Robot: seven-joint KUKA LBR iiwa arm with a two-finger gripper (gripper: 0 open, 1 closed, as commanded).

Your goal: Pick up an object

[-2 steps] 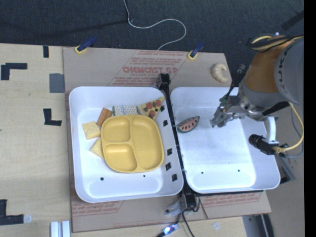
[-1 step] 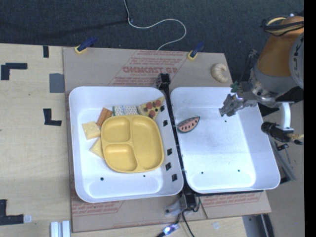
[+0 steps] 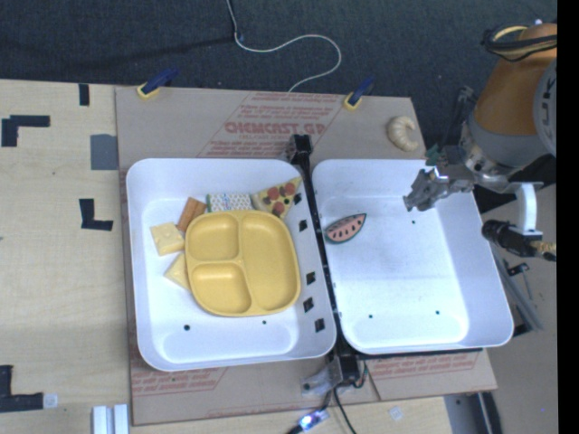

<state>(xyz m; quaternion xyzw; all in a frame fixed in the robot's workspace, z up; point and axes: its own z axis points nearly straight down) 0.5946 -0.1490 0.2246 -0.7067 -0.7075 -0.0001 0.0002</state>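
The gripper point(image 3: 422, 195) hangs over the upper right part of the right bin point(image 3: 452, 328), close to that bin's far rim, with its dark fingers pointing down and to the left; nothing is seen between them, and how far apart they stand cannot be told from this slant. Behind it the grey wrist and the orange band point(image 3: 516, 98) rise toward the view's right edge, so the arm leans in over the bin's right wall. A watermelon-slice toy point(image 3: 345, 228) lies on the right bin's floor near its left wall, well apart from the gripper, with bare white floor between them and across the whole lower part of that bin. In the left bin point(image 3: 158, 333) a yellow divided plate point(image 3: 242, 262) takes up the middle, with a pizza-slice toy point(image 3: 280, 195) at its upper edge and cracker-like pieces point(image 3: 169, 238) crowded at its left. A pale rounded object point(image 3: 404, 132) sits on the cardboard sheet point(image 3: 262, 125) just beyond the right bin's far corner.
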